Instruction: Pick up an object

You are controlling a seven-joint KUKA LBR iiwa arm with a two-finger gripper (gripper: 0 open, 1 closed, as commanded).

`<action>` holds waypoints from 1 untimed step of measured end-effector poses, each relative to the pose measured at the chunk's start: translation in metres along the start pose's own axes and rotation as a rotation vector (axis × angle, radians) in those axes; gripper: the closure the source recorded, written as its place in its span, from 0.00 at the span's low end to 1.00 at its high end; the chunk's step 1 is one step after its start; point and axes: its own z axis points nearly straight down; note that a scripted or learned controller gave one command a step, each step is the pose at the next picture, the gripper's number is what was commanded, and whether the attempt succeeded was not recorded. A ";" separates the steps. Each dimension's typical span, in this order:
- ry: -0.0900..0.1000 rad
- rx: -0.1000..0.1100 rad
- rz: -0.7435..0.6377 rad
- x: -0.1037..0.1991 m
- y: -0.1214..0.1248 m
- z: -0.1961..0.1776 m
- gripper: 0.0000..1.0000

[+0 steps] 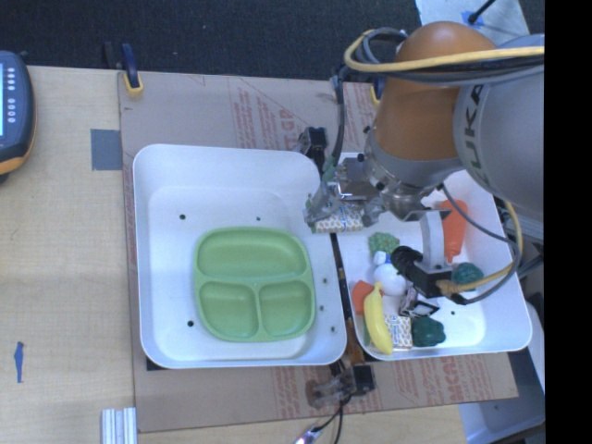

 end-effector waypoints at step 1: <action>-0.004 0.000 0.012 -0.058 -0.006 0.025 1.00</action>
